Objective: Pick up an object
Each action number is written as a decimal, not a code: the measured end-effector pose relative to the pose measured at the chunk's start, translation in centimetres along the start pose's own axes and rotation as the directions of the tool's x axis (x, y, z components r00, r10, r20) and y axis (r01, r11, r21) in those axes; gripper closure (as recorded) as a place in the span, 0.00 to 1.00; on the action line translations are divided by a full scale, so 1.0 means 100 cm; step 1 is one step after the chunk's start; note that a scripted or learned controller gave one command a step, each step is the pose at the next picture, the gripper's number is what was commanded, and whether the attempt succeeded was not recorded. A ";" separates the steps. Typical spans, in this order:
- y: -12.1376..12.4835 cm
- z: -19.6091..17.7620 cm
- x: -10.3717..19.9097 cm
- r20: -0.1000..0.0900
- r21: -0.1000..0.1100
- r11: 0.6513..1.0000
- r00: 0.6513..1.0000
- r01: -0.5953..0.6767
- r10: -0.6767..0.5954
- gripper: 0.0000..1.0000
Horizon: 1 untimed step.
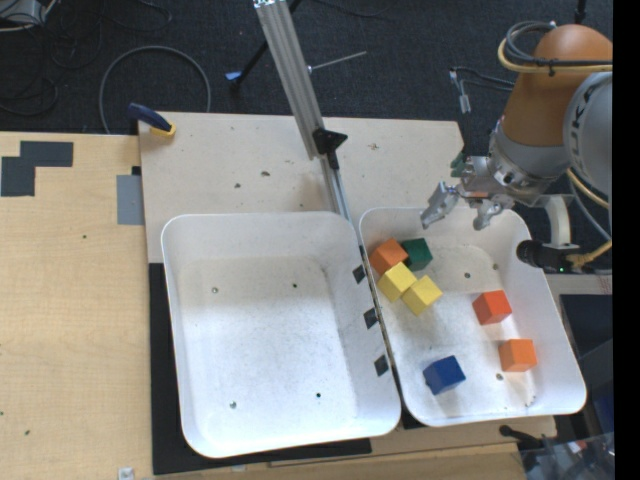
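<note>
Overhead, the gripper (462,208) is seen spread and apparently empty (fingers slightly blurred) at twelve o'clock above the right bin (560,388), blocks clustered below.

Arm (560,88) cut off at right.

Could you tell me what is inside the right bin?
The right bin holds seven blocks: a cluster of orange, green and two yellow, then two separate orange and a blue. The open gripper hovers above its far rim. The cluster may hide something beneath.
</note>
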State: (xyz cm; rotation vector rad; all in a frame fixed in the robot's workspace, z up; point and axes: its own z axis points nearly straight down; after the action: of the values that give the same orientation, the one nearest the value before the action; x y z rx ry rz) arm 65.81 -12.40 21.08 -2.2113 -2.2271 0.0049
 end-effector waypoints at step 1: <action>-0.095 0.057 -0.006 -0.003 0.009 1.000 1.000 -0.009 0.010 0.00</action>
State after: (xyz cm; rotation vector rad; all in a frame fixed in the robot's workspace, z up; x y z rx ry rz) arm 56.29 -13.03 15.44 -2.2160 -2.2107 0.0116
